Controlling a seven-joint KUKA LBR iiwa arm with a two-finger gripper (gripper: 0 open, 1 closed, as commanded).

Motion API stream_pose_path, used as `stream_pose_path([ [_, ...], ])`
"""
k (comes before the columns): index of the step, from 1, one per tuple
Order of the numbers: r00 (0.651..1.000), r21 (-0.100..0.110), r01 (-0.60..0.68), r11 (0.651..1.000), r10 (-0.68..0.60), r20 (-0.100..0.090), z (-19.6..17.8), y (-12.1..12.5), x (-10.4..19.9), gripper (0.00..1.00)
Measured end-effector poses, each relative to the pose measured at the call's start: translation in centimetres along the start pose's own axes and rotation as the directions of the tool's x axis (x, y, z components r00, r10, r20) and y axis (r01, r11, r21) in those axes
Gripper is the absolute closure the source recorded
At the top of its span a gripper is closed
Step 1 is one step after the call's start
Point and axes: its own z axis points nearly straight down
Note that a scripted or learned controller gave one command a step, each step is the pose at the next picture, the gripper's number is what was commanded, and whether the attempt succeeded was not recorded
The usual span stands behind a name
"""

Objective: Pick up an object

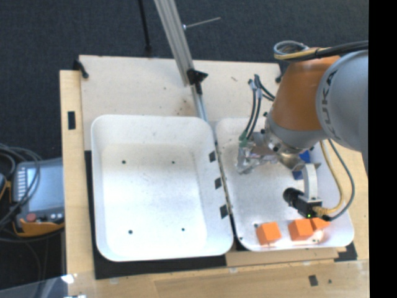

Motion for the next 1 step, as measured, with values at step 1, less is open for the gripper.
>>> stream_pose_path([
  [1, 1.0, 0.001, -0.001, 1.0, 0.001, 0.002, 0.38, -1.58, 5.09, 1.0],
])
